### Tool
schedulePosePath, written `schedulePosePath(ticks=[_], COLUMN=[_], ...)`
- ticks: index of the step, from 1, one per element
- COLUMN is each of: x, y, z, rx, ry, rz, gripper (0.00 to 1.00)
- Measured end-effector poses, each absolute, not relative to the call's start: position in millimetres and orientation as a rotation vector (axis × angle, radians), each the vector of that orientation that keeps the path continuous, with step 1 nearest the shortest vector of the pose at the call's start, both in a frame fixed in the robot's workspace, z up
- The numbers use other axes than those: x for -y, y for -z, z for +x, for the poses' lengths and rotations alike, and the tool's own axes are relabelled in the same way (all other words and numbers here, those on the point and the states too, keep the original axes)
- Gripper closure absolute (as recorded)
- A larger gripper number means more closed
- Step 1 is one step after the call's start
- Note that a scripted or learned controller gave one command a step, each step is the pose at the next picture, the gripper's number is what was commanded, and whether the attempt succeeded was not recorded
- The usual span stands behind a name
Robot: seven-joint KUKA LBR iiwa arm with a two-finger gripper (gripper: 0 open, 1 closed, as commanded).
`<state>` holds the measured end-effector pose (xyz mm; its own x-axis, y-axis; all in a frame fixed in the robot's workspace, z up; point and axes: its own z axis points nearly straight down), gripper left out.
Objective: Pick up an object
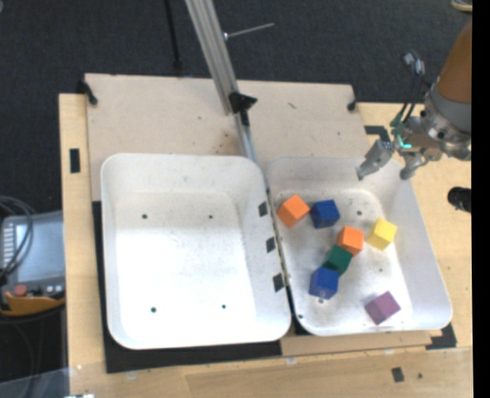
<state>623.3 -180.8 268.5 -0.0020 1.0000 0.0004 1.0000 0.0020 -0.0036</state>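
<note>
The right bin (419, 255) holds several small cubes: an orange one (293, 210) beside a blue one (325, 213), a yellow one (383, 233), a second orange cube (351, 239) touching a green one (338, 259), another blue cube (323, 282) and a purple one (382, 307). My gripper (390, 163) hangs above the bin's far right corner, well clear of the cubes. Its two fingers are spread apart with nothing between them.
The left bin (120, 181) lies beside the right one. A slanted aluminium post (215, 48) rises from the bench behind the bins. A control pendant (29, 259) and cables sit off the bench at the left.
</note>
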Motion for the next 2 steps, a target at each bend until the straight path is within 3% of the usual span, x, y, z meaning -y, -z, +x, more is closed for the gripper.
schedulePosePath(ticks=[1,2], x=[181.2,179.3], y=[-271.8,-210.3], z=[623.9,618.1], rx=[2.227,2.22], ry=[-0.002,-0.007], rz=[-2.219,-2.219], gripper=[0.0,0.0])
